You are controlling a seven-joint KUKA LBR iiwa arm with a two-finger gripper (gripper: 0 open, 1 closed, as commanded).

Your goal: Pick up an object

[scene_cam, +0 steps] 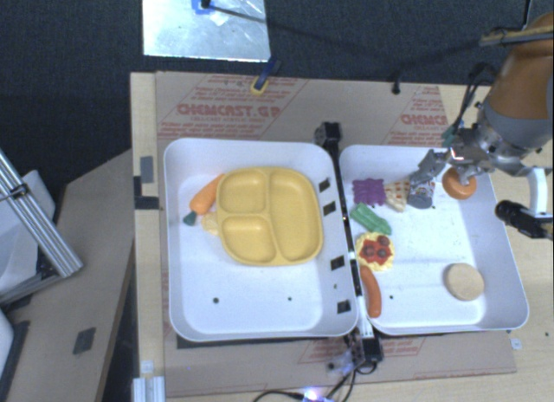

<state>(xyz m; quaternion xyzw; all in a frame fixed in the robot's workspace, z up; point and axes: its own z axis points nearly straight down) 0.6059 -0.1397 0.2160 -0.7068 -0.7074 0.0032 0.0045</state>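
Food toys lie scattered in the right-hand shallow white bin (pixel 506 292): a purple, bumpy grape-like piece (pixel 368 191), a tan waffle-patterned piece (pixel 396 194) touching it on the right, a green pod-shaped piece (pixel 370 218) just below, a small yellow pizza slice with red dots (pixel 376 250), a long orange-red sausage (pixel 371 290) along the bin's left wall, a round beige biscuit-like disc (pixel 465 282) near the lower right corner, and an orange doughnut-shaped ring (pixel 460 184) near the upper right.

The grey arm with the orange band (pixel 519 88) reaches in from the right and slants down to the left. Its two-finger gripper (pixel 421 194) sits low in the upper part of the right bin, between the waffle piece and the orange ring, just beside the waffle piece. Whether the jaws are spread or closed cannot be told, and no object is seen between them.

The left-hand shallow white bin (pixel 186 305) holds a yellow plastic plate with three compartments (pixel 264 216), tilted slightly, with an orange carrot with a green tip (pixel 202 197) lying against the plate's upper left edge. A pale yellow piece (pixel 210 223) peeks out beside the plate just below the carrot.
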